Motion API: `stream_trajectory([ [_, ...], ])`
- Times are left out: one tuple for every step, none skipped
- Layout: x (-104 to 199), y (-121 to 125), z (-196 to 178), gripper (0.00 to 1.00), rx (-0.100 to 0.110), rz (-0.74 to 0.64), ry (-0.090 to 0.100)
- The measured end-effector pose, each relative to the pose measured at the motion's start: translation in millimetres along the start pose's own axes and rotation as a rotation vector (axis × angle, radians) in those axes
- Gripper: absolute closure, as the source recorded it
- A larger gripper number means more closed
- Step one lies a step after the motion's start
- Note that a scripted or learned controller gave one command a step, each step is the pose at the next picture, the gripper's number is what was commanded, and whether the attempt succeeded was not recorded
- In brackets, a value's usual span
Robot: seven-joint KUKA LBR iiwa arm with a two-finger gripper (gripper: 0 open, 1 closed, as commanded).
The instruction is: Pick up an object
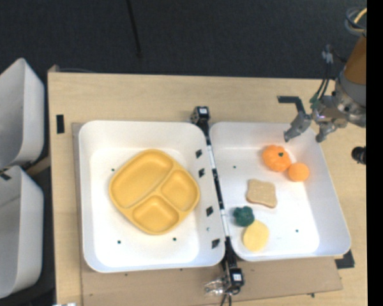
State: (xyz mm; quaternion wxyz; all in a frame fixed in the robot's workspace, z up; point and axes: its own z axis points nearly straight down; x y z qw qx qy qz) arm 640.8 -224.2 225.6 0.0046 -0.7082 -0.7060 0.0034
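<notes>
- Hovering over the far right corner of the right bin, the gripper hangs with its two dark fingers spread apart and nothing between them; one fingertip points down toward the bin floor just beyond the pumpkin-like piece.
- Left bin: a yellow divided plate lies near its middle, turned at an angle, with one long compartment and two smaller ones, all of the same matte yellow.
- Between the two bins runs a dark seam with small black clips along it.
- Right bin, nearest the seam: a small dark green lumpy piece, bumpy like a broccoli head, sits just above and touching or nearly touching a pale yellow rounded piece, smooth and egg-like in outline.
- Toward the middle of that bin lies a tan slice of toy bread, flat, with a darker crust edge, tilted a little.
- Farther right and toward the far side sits an orange pumpkin-like piece, round, with a small green stem on top.
- Just beside it, to the right, rests a smaller plain orange ball, smooth; the two look close enough to touch, though contact cannot be confirmed.
- All five small objects lie on the bin floor, apart from the gripper.
</notes>
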Motion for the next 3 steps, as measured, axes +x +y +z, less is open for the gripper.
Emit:
stream_trajectory([
  [0,3,-9,0.00,-0.013,-0.003,-0.003],
  [0,5,54,0.00,-0.008,-0.003,-0.004],
  [-3,-1,115,0.00,-0.008,-0.001,-0.004],
])
